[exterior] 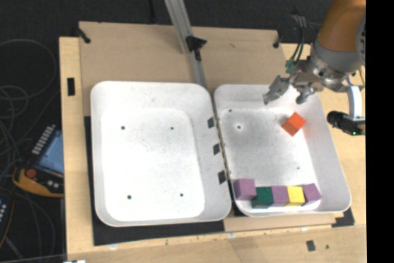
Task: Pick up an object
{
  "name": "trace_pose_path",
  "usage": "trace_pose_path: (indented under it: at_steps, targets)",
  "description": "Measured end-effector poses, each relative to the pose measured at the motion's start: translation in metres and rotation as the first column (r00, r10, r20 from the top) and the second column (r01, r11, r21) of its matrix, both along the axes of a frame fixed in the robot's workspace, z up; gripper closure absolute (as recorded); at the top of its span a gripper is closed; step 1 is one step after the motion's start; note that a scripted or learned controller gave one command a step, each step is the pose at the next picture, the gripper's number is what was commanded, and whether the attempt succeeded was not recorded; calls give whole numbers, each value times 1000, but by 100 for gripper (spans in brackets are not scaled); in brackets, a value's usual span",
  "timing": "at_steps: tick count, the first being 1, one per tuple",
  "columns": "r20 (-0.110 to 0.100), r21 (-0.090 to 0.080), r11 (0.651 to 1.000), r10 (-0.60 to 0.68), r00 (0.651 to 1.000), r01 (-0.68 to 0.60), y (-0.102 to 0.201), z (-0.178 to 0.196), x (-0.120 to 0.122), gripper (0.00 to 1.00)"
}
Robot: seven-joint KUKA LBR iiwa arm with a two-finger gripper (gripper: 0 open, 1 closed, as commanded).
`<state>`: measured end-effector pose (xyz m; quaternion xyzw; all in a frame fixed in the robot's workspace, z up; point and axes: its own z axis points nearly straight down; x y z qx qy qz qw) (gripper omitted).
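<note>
An orange block (293, 124) lies in the upper right part of the right bin (258, 145). Along that bin's front wall sits a row of blocks: a purple block (245, 187), a green block (263, 196), a second purple block (280, 194), a yellow block (296, 194) and another purple block (311, 192). My gripper (288, 94) hangs over the bin's back right corner, just above and behind the orange block. Its two fingers are spread apart with nothing between them.
The left bin (154, 151) lies beside the right one. A slanted metal pole (178, 15) rises from the bench behind the bins. Cables and a handheld pendant (43, 160) lie on the floor at left.
</note>
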<state>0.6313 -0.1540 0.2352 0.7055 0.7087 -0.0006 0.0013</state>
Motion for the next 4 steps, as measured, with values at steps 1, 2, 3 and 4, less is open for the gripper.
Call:
trace_pose_path:
  at_steps: [1,2,3,4]
  targets:
    - [-3,0,1000,-8,1000,8,-51,-101,-19,0]
    - [20,-7,1000,-4,1000,4,-60,-114,30,0]
    - [22,-7,1000,0,1000,0,-60,-116,25,0]
    - [23,-6,1000,1,1000,-1,-60,-119,19,0]
